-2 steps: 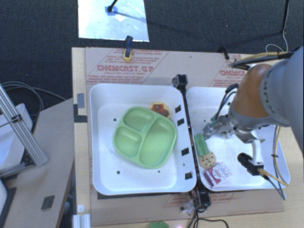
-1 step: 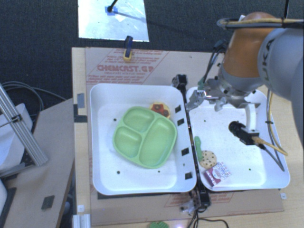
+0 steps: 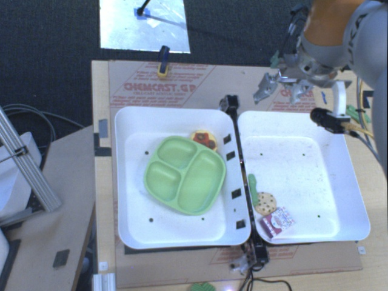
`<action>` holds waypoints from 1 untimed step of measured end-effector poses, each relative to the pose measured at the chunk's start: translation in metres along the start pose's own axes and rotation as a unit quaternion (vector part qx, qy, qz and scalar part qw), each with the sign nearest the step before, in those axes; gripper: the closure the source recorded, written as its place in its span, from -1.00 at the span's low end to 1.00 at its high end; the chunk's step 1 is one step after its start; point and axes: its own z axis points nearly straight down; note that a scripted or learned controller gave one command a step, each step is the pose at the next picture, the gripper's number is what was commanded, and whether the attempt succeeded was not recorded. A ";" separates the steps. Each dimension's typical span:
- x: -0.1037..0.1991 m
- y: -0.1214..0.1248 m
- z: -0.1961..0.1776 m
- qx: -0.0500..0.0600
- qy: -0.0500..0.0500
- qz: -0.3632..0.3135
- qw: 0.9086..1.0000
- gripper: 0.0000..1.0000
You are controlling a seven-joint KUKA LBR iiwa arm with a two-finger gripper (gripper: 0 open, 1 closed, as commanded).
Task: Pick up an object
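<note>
Overhead, the gripper (image 3: 282,91) hangs above the right bin's (image 3: 339,162) far edge, fingers spread and holding nothing. A green tray (image 3: 185,174) lies in the left bin (image 3: 130,162).

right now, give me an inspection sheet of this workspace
surface: two white bins side by side, left bin, right bin, on a board.
job's things: green divided tray and small red-yellow item in left bin; cookie, green piece, red-white packet in right bin's near-left corner.
clutter: yellow-blue clamp on the board's far edge.
grippers: gripper above the right bin's far edge, holding nothing.
cables: grey cables at left.
surroundings: dark carpet, shiny sheet.
</note>
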 end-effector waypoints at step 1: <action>0.053 0.012 0.049 0.006 0.001 -0.001 1.000 -1.00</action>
